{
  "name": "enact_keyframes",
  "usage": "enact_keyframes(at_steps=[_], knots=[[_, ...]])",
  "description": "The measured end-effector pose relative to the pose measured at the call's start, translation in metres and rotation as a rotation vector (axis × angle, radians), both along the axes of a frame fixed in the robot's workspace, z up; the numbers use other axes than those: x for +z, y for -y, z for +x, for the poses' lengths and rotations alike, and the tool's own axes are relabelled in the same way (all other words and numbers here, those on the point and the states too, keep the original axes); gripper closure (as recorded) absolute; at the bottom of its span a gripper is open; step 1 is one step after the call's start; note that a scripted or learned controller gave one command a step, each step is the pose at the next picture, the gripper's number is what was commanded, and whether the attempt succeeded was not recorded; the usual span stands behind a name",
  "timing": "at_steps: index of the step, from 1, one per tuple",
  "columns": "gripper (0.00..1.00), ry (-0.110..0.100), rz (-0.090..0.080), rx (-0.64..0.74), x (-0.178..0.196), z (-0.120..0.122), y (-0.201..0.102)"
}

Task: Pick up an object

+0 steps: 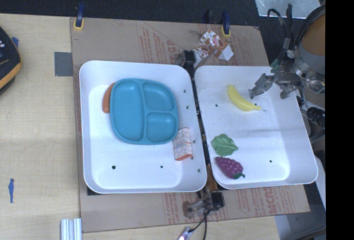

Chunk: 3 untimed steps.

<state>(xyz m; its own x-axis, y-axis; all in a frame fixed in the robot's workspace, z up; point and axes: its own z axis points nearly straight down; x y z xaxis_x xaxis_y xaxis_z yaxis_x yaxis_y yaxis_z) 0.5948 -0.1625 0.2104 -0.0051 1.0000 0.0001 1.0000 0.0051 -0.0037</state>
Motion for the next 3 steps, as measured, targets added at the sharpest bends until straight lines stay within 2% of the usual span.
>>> enact_keyframes(at_steps=[1,2,3], knots=[[0.00,0.001,0.000,-0.001,-0.014,0.053,-0.018],[0.00,-0.003,-0.001,-0.001,-0.120,0.060,0.005],[1.00,-0.002,-0.001,0.002,-0.108,0.061,0.006]])
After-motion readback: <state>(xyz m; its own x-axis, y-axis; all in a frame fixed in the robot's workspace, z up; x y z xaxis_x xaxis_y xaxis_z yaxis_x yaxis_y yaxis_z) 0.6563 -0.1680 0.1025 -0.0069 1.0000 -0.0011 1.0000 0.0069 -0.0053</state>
